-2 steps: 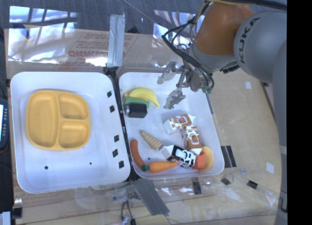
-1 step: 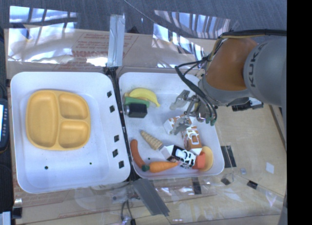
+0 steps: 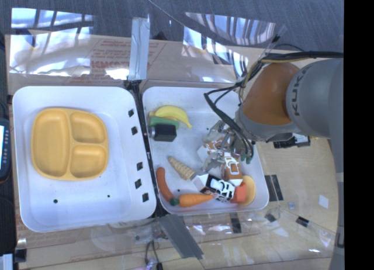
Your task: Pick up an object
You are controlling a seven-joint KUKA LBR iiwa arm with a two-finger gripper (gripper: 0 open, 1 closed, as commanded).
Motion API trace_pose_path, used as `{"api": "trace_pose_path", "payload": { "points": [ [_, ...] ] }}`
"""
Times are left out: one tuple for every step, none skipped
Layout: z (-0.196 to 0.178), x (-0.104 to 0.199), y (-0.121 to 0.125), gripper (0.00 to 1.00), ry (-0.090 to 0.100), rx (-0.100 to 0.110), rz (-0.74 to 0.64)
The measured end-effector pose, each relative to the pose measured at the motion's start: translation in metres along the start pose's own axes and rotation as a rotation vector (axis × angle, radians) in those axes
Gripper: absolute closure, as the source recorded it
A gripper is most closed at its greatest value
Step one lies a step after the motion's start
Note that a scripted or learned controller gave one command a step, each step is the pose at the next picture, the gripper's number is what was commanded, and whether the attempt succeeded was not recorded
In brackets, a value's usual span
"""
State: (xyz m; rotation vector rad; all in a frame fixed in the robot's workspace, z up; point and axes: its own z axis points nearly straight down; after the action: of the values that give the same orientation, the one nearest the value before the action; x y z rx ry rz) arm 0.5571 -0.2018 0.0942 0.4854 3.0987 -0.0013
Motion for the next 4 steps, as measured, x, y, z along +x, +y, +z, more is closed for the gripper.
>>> {"api": "trace_pose_path", "payload": {
  "points": [
    [-0.012, -0.002, 0.003, 1.00, -0.005, -0.001, -0.010],
    [-0.134, -0.078, 0.031, 1.00, -0.008, -0.001, 0.122],
    [-0.128, -0.076, 0.030, 0.00, 0.002, 0.001, 0.124],
    [-0.009, -0.029, 0.001, 0.00, 0.013, 0.001, 0.069]
  ]
}}
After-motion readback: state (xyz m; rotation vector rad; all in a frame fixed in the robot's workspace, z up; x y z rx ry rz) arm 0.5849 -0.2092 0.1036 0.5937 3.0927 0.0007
